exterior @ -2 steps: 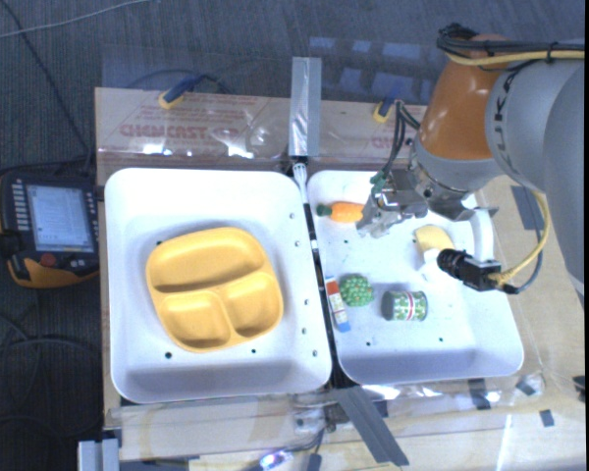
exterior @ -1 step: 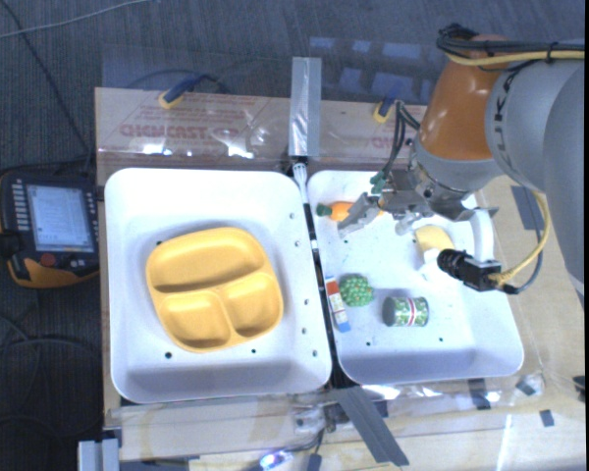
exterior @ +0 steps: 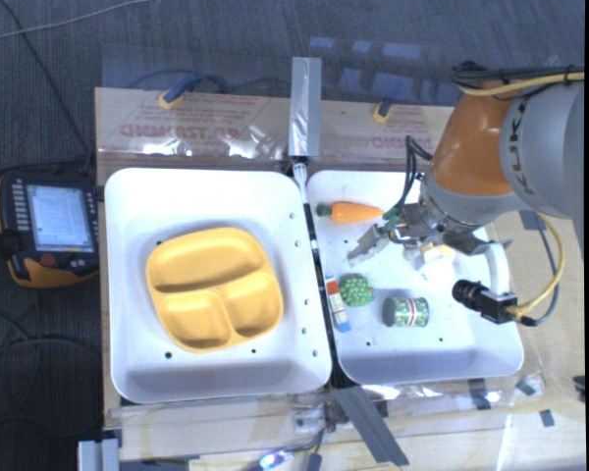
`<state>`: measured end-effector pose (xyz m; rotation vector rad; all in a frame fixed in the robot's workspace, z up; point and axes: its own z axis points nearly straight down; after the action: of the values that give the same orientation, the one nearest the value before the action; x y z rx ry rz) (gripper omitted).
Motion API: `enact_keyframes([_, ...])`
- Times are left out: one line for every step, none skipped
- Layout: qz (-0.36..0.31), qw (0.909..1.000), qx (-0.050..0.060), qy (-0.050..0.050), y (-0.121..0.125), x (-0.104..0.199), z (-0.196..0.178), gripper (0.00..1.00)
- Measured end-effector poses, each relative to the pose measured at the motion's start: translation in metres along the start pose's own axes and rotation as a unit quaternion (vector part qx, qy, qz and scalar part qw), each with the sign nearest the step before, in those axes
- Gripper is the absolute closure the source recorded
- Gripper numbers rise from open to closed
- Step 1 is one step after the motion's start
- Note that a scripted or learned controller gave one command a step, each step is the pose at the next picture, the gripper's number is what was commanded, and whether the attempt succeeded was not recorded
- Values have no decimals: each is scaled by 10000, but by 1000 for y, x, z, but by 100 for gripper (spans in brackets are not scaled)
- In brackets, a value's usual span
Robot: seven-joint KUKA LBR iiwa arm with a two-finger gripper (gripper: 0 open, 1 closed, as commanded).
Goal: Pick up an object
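Observation:
In the right bin point(exterior: 471, 356) lie an orange carrot point(exterior: 349, 212) near the back left corner, a green knobbly ball point(exterior: 354, 288), a green can point(exterior: 405, 311) on its side, and a small red, white and blue tube point(exterior: 336, 302) against the left wall. My gripper point(exterior: 386, 254) hangs over the middle of this bin, just right of the carrot and above the ball and can. It is open, one finger point(exterior: 363, 247) slanting towards the ball, and nothing sits between the fingers.
The left bin point(exterior: 128, 361) holds a yellow divided tray point(exterior: 214, 285). A metal divider post point(exterior: 305, 106) stands at the back between the bins. A black cable plug point(exterior: 481, 298) hangs off the wrist over the right bin's right side. A teach pendant point(exterior: 45, 226) lies left of the bench.

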<state>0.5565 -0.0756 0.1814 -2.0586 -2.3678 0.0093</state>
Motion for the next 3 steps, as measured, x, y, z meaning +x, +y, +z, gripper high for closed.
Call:
enact_keyframes([536,9986,-26,22,10,-132,89,0])
enact_keyframes([2088,9780,-1,-7,70,-139,14,0])
enact_keyframes([1517,9884,16,-19,91,-94,86,0])
